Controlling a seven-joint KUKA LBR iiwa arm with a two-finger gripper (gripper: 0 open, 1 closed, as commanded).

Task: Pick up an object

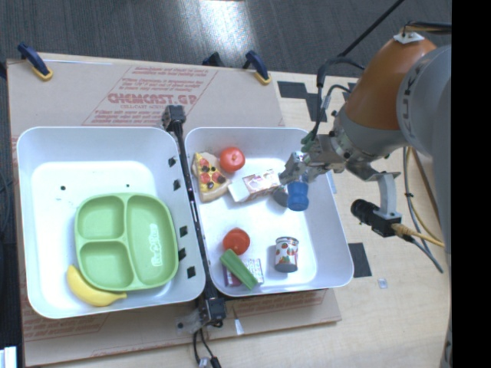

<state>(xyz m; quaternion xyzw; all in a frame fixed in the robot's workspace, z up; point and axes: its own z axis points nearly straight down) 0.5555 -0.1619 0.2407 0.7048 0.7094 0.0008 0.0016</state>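
Right bin [330, 240]: it carries a pizza slice [207, 175] and a tomato [232, 159] at the far left, a white packet [259, 184] in the middle, a blue cup [298, 197] at the right, and near the front a red ball [237, 241], a green block [239, 270] lying over a small card, and a small can [285, 254] standing upright.
Left bin [31, 205]: a green tray [126, 241] with three compartments, and a banana [90, 288] just beside its near left corner.
Around: a clip [174, 116] sits at the far end where the two bins meet, and a cardboard sheet [153, 94] with red print lies on the counter [307, 102] behind the bins.
In the way: the packet is just to the left of the cup, and the bin wall is near on its right.
Arm: it reaches in from the right, the orange band [387, 83] high, the wrist bent down over the far right part of the right bin.
Claw [295, 176]: low over the cup, at its far side; how far open it is I cannot tell, and I cannot see anything clearly between it.
Task's thing: the blue cup, small and round, is in the right bin, directly below the claw.
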